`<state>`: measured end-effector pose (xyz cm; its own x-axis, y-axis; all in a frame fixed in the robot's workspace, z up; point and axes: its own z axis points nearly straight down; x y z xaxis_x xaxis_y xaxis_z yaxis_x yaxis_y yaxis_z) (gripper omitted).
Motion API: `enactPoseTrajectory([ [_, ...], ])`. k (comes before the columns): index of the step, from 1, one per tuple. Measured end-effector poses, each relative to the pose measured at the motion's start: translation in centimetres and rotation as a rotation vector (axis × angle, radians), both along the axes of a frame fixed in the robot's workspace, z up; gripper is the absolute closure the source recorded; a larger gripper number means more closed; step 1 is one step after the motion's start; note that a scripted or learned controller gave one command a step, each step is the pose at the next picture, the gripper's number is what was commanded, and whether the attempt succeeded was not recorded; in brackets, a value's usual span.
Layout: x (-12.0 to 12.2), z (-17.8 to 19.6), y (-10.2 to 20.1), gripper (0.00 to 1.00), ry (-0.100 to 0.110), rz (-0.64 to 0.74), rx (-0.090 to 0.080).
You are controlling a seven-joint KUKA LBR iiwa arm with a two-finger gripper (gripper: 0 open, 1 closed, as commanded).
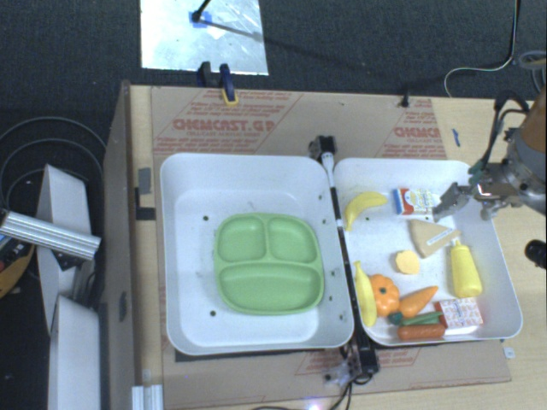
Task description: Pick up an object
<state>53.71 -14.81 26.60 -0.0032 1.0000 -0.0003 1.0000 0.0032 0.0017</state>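
Gripper hung at 2 o'clock of right bin, beside milk carton; finger state unclear.

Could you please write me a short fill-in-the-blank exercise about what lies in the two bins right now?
1. The green divided plate lies in the ____ bin as the camera sees it.
2. The mustard bottle in the right bin is coloured ____.
3. The divided plate has ____ compartments.
4. The tool hangs over the right bin near the small carton, coming in from the view's ____.

Missing words: left; yellow; three; right
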Motion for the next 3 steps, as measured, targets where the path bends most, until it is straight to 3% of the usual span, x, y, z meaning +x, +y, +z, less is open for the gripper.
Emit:
enactPoseTrajectory([
  [1,-2.1,-5.8,-3.1,0.0,0.003,-0.005,0.0],
  [2,10.2,-12.4,-1.0,0.0,-0.004,0.007,0.0],
  [3,5.0,-17.9,-0.8,0.0,-0.012,-0.001,-0.007],
])
